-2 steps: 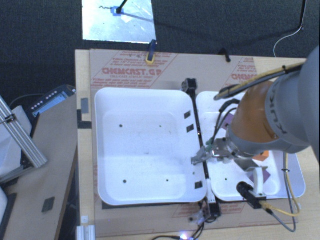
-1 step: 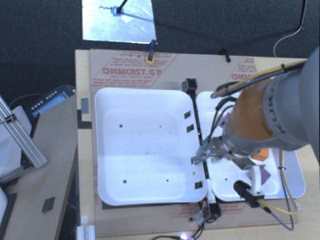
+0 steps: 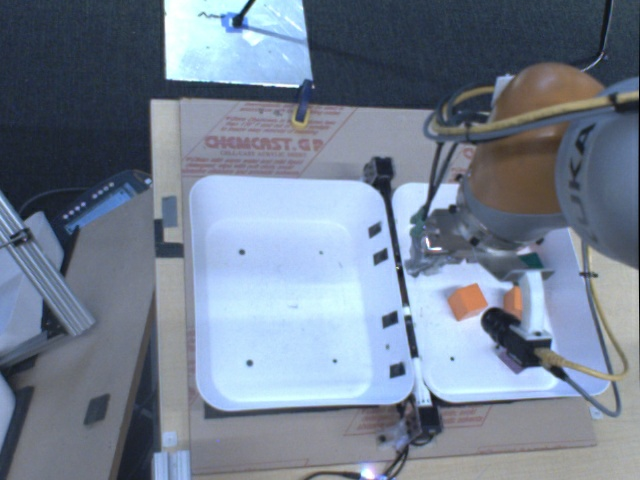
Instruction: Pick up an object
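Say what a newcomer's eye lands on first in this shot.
First the arm: its orange band and grey body bulk over the right bin, entering from the right. Next comes the orange block on that bin's floor, just below the wrist, with a second orange piece partly hidden to its right. The left bin is a broad white contrast.

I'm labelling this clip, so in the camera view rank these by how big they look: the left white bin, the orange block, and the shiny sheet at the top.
1. left white bin
2. shiny sheet
3. orange block
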Robot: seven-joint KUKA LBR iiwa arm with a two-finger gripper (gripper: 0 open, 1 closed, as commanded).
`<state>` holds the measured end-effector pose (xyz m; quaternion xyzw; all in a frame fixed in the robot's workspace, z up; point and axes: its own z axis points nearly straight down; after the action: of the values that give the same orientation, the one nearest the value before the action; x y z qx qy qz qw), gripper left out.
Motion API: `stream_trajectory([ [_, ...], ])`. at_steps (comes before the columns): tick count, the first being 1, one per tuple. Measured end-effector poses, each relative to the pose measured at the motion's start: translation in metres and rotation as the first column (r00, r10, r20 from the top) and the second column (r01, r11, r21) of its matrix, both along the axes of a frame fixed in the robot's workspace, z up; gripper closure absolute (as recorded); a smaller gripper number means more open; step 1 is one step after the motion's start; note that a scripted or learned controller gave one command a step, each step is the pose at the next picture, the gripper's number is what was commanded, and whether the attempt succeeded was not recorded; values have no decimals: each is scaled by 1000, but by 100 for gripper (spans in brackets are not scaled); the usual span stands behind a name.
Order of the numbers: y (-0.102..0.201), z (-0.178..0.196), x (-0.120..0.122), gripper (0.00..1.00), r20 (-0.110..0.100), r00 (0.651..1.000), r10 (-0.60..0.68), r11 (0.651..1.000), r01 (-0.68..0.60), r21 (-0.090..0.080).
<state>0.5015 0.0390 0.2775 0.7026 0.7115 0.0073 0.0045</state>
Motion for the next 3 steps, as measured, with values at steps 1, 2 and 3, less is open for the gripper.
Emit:
stream_trajectory([
  [1, 21, -98, -17, 100, -24, 1000, -9, 1000, 9, -3],
  [2, 41, 32, 65, 100, 3, 1000, -5, 1000, 5, -2],
  [3, 51, -29, 58, 100, -21, 1000, -7, 1000, 7, -4],
])
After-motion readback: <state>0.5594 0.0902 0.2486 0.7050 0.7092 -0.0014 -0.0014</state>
